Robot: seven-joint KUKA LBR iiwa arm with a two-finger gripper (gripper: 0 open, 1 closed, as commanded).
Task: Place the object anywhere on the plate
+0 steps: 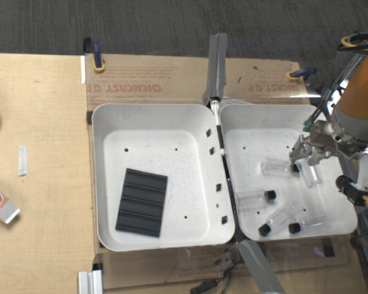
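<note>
Clear bottle [273, 167] just left of gripper [300, 162]

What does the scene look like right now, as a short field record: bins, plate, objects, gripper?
left bin: holds a dark ribbed plate, lying flat
right bin: holds several clear vials with black caps, scattered toward the near side
gripper: over the right bin, near its far right side
grasp: cannot tell
plate load: nothing on it
</note>
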